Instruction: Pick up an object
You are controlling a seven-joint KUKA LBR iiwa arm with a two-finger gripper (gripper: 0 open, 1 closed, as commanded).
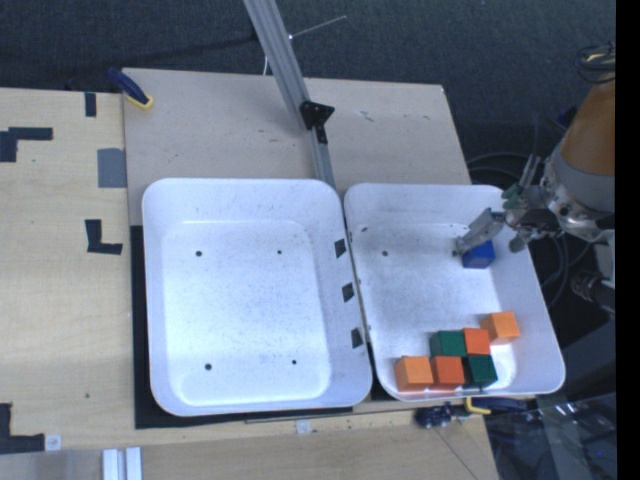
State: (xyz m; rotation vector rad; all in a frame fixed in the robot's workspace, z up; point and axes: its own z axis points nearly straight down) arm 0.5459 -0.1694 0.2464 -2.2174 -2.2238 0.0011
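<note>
At 3 o'clock over right bin (520, 268) — gripper (480, 240) clamped on blue block (479, 256); wooden bench (390, 128), dark floor (400, 18) beyond.

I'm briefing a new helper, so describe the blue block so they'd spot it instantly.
Look in the right bin, toward its far right side. The blue block lies there just under the gripper, apart from the orange and green blocks clustered at the near edge; it's the one blue piece.
</note>
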